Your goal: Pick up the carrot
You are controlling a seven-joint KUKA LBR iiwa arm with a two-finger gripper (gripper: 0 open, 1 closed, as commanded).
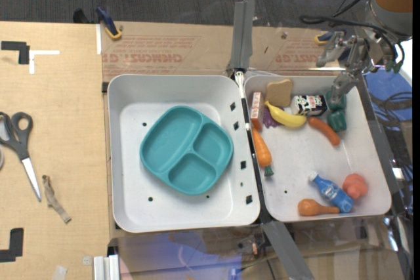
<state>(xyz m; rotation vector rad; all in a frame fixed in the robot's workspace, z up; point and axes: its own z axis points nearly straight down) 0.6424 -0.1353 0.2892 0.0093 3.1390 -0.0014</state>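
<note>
Carrot [262, 149] lies apart from gripper [336, 100] hanging above right bin [374, 141]

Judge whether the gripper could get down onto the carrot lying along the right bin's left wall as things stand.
Probably, but awkwardly. Nothing lies on the carrot, and the gripper hangs over the same bin's far side. The bin wall beside the carrot leaves little room for a finger.

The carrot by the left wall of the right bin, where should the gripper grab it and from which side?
Grip the carrot across its thick orange middle, coming straight down from above. It lies flat, lengthwise along the bin wall, green top toward the front, so the fingers should probably close across its width. The wall sits tight against one side, leaving little finger room there. The gripper is across the bin.
</note>
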